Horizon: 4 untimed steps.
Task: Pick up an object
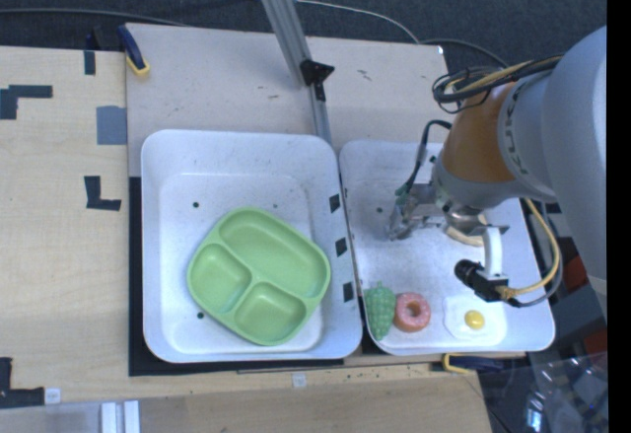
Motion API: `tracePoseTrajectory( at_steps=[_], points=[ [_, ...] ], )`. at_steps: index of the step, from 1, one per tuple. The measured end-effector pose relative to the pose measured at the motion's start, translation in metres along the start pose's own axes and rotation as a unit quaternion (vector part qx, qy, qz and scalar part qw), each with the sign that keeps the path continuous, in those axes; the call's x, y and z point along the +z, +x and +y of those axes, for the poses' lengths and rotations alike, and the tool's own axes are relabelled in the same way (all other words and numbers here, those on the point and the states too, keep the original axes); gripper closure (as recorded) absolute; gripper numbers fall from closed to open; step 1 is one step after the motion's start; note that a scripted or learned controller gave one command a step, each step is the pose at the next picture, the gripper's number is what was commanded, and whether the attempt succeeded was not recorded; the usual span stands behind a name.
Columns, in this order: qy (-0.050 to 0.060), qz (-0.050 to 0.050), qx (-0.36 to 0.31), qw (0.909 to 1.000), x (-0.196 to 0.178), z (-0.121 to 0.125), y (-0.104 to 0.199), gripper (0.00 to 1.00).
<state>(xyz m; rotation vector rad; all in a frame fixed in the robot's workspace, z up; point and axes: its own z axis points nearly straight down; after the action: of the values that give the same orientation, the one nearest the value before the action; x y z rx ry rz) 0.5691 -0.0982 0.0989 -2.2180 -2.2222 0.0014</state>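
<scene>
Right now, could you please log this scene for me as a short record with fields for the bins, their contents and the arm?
left bin: holds a green divided plate
right bin: green toy, pink donut and fried egg in a row along its near edge
gripper: lowered into the right bin's upper part, apart from the three toys
arm: grey with orange band, reaching in from the right

Divided plate (258, 275) in left bin (158, 224); toy vegetable (380, 311), donut (411, 312), egg (473, 320) along right bin (532, 327) front
</scene>
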Motion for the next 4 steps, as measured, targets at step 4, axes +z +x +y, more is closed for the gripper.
tracePoseTrajectory(
  at_steps=[4],
  points=[
    [0.0,0.0,-0.002,1.0,-0.135,0.006,0.046,1.0]
  ],
)
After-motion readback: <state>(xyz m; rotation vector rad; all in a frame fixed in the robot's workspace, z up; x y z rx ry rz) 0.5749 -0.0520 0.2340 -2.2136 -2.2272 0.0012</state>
